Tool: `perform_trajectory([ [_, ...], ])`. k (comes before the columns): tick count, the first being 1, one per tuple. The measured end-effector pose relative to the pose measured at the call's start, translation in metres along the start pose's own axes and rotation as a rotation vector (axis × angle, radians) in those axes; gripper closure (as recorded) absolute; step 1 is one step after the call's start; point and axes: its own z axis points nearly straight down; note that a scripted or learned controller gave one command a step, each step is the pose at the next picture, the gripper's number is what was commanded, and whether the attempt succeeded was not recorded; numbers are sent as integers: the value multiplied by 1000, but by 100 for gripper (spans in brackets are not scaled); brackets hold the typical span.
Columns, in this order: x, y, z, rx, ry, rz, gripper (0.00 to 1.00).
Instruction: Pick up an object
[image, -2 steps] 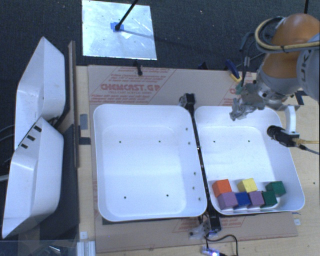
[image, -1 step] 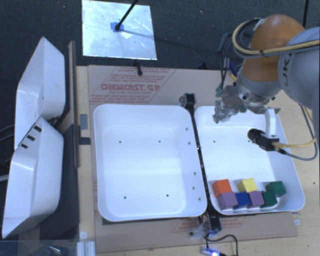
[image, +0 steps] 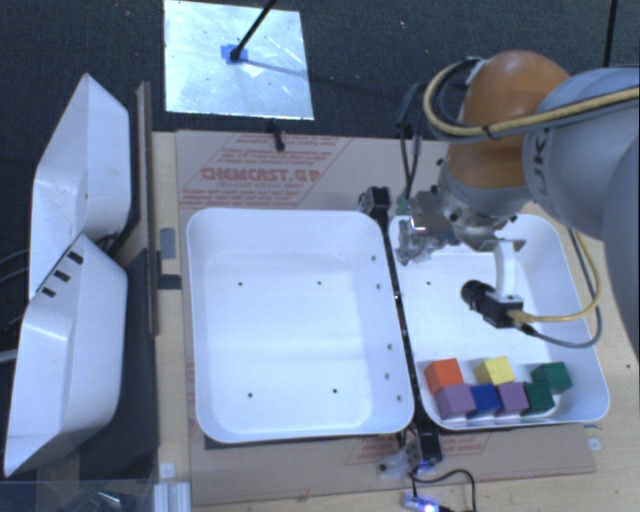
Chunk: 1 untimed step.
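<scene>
Near edge: cable and a small lit connector (image: 418, 500) on the counter (image: 170, 470), just below the seam between the two bins.

Right bin (image: 590, 400), front corner: cluster of blocks packed together. Front row left to right: purple block (image: 455, 400), blue block (image: 486, 399), a second, lighter purple block (image: 513, 397), dark green block (image: 538, 398). Behind them: orange block (image: 444, 375), yellow block (image: 493, 371), green block (image: 552, 376). All sitting on the bin floor, touching or just beside each other, none lifted.

Left bin (image: 290, 225): white floor with a few small dark dots.

Mid right bin: black cylindrical part with a yellow cable (image: 560, 325) hanging off the arm, above the bin floor, well apart from the blocks.

Gripper (image: 415, 240): over the back-left corner of the right bin, near the divider between bins, far from the block cluster. Can't tell whether the fingers are apart or together; the wrist blocks the view. Nothing visible between them.

Above that: the orange band (image: 510, 90) and grey arm link (image: 590, 150) coming in from the right.

Far: brown cardboard sheet (image: 260, 170) with red print under the bins, then a shiny metal plate (image: 238, 55) with a blue mark. Far left: two white tubs (image: 70, 300) tilted on edge.
</scene>
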Motion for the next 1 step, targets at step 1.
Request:
perform_trajectory([
  [1,52,-24,-5,0,0,-1,100],
])
